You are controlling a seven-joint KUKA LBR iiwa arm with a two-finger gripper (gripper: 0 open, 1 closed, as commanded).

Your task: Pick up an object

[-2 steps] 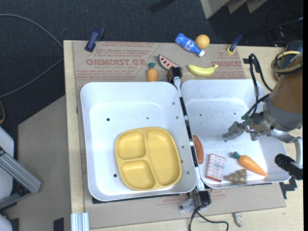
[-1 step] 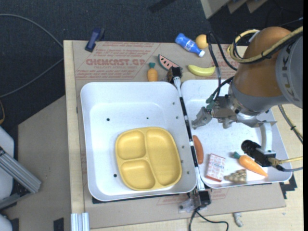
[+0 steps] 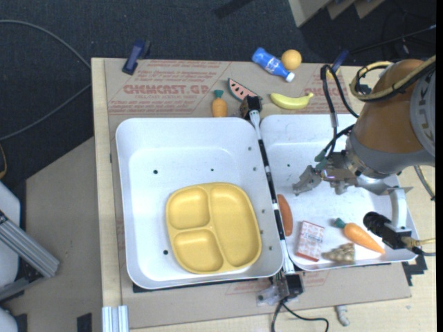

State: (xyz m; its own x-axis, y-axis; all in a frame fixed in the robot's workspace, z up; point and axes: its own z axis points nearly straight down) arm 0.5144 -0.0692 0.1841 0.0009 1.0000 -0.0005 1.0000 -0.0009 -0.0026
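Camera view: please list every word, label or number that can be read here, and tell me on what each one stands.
"CHEMCAST G.P." in red print, on the brown protective paper that covers the bench board, behind the left bin.
Smaller red lines around it: too blurred to read.
Print on the small red-and-white packet in the right bin: too small to read.
Label on the blue bottle: unreadable.

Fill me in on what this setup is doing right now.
A grey robot arm reaches into the right bin, its end effector over bare floor with nothing between its fingers. A carrot, a sausage and a small packet lie near the front. The left bin holds a yellow divided tray.
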